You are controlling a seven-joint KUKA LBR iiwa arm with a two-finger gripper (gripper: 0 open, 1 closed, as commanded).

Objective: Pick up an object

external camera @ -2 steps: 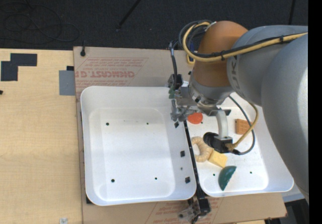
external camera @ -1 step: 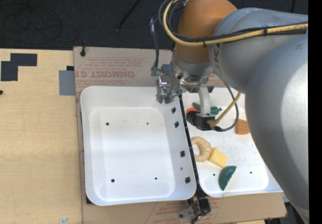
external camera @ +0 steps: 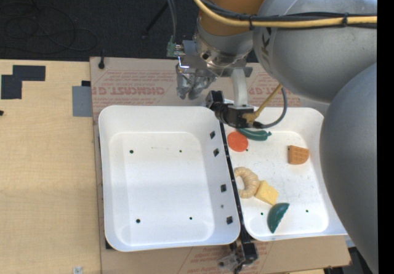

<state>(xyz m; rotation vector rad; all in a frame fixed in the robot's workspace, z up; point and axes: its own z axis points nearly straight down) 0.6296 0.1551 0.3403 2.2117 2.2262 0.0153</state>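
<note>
The right bin (external camera: 308, 120) holds several small objects: a red-orange disc (external camera: 237, 141), a dark green curved piece (external camera: 258, 134), an orange-brown wedge (external camera: 298, 154), a beige curled piece (external camera: 246, 180), a yellow block (external camera: 267, 193) and a teal leaf-shaped piece (external camera: 277, 216). My gripper (external camera: 191, 89) hangs under the grey wrist, over the cardboard just behind the back rims of the two bins. It is well apart from the objects, up and left of the red-orange disc. I see nothing hanging from it.
The left bin (external camera: 111, 143) lies beside the right one, and their rims meet along a black-clipped divider (external camera: 223, 168). Cables (external camera: 271, 116) loop from the wrist over the right bin's back corner. The arm's grey body covers the right side.
</note>
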